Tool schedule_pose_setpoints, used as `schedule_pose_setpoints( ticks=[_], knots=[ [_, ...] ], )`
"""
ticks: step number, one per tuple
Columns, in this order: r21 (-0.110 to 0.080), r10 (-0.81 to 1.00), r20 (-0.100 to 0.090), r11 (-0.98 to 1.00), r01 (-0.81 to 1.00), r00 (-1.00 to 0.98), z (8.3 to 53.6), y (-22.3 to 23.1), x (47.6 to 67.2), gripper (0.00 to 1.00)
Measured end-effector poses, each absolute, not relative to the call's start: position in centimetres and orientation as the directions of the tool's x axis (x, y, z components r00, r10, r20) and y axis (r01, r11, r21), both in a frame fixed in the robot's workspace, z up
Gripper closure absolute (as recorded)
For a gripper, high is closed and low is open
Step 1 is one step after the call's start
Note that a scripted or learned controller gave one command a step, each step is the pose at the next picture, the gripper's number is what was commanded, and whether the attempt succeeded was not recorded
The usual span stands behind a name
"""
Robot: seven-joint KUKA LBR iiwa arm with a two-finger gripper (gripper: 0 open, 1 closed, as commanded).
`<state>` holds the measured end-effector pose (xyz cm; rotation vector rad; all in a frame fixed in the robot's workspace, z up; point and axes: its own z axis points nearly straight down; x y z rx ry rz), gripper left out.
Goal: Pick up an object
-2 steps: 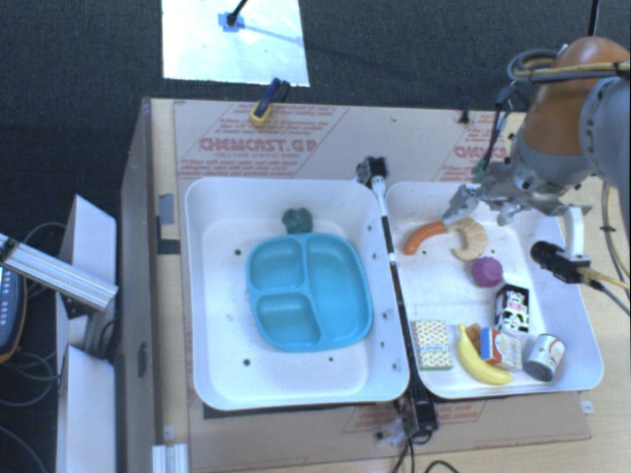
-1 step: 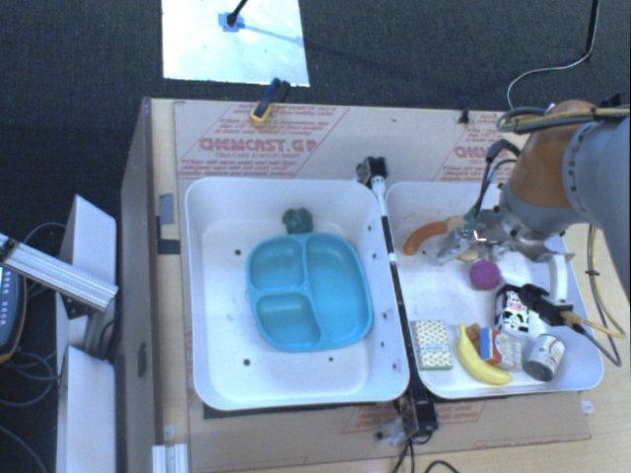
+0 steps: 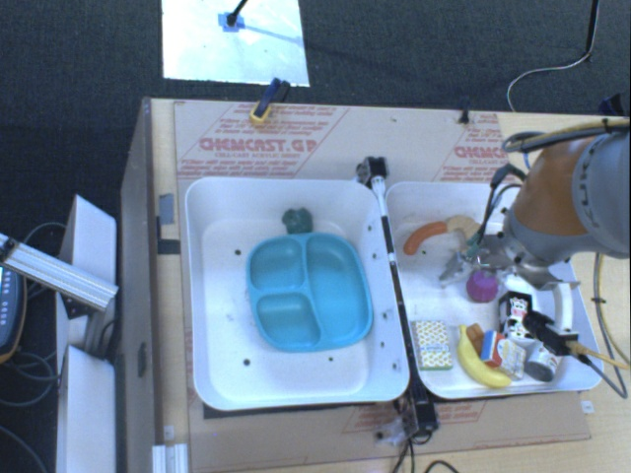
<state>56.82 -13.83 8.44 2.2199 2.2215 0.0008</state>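
left bin: blue divided tray (image 3: 308, 292), green toy (image 3: 298, 221) at its top edge | right bin: checkered block (image 3: 432, 344), banana (image 3: 476, 360) | gripper (image 3: 465, 261) low beside purple ball (image 3: 482, 285), grip state cannot tell | risk: ball rolls off if nudged

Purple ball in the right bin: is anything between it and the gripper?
Nothing visible. The gripper sits just left of and above the purple ball, with bare bin floor between; the hot dog lies farther left.
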Motion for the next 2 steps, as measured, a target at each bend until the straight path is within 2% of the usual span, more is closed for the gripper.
schedule_pose_setpoints(
  ticks=[1, 2],
  knots=[
    [0.004, 1.0, 0.0, 0.002, 1.0, -0.002, 9.53, -13.82, 56.94, 1.0],
    [0.004, 1.0, 0.0, 0.002, 1.0, -0.002, 9.52, -13.82, 56.93, 0.0]
  ],
)
